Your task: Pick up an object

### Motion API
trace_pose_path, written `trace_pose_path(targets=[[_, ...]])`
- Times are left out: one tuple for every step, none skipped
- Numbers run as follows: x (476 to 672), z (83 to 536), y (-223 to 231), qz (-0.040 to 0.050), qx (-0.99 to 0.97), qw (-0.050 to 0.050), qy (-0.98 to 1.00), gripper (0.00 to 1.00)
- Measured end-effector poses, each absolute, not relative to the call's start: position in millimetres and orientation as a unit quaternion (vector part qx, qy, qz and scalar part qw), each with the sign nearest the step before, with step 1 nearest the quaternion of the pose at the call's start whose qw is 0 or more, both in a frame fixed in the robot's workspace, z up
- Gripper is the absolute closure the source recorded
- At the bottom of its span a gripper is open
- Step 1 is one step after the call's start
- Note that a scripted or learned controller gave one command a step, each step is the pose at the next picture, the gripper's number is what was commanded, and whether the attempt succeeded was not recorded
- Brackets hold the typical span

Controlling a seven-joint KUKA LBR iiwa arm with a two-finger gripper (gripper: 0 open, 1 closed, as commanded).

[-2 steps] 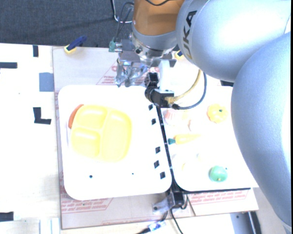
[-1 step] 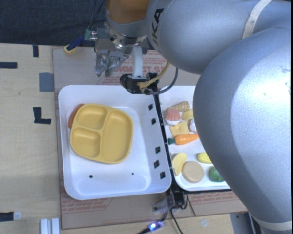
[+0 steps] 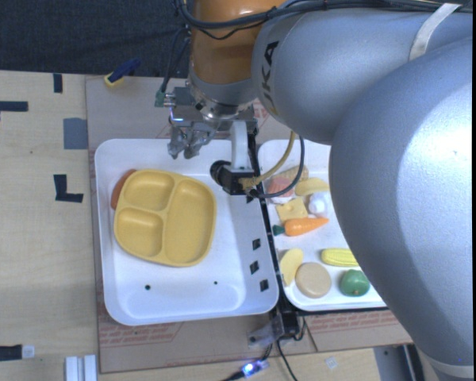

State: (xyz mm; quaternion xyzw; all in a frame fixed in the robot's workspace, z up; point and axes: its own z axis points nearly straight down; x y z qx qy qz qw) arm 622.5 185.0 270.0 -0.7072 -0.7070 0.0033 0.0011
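Above left bin (image 3: 174,300), metal tool (image 3: 187,145), finger state unclear, glossy yellow compartment plate (image 3: 165,217) below.

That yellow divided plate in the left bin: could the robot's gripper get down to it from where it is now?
Probably yes. The gripper hangs over the left bin's far edge, just beyond the yellow plate. Nothing lies on the plate or between them.

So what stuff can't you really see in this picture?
- Right bin: the big grey arm covers its right side in the camera view.
- Orange-red thing: mostly under the yellow plate, so I can't name it.
- Pinkish thing: partly behind the cables.
- Gripper: too small and blurry to make out clearly.
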Motion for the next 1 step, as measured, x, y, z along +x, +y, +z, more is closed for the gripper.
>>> trace_pose_path(targets=[[548.6, 270.9, 163.4, 0.0035, -0.707, 0.002, -0.707, 1.00]])
